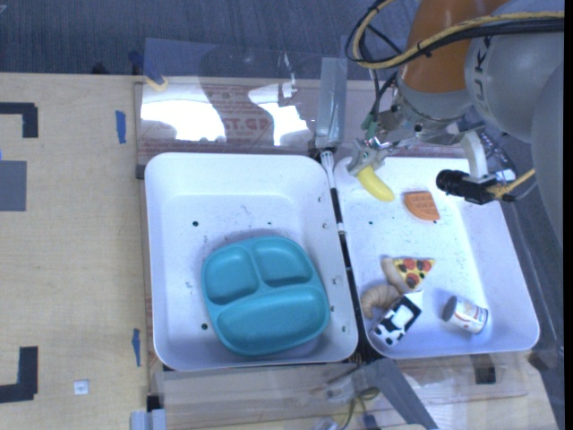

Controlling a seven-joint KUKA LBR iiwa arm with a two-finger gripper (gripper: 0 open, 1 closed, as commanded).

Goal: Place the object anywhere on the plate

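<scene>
At the far corner of the right bin (501,267), just below the tool (369,153): toy banana (375,184), yellow, short, slightly curved, upper end touching or nearly touching the tool tips. Grip state: cannot tell; jaw opening too small and cluttered to read, hold on the banana unconfirmed. Well to the left of the tool and nearer the camera, in the left bin (179,195): teal divided plate (264,296), three compartments, nothing on it. Task judged at the pick stage: placement not yet done; transfer across the bin divider and release over the plate remaining. Nearer than the tool, same bin: pizza slice (410,270), croissant (380,295), small can (466,314).
</scene>
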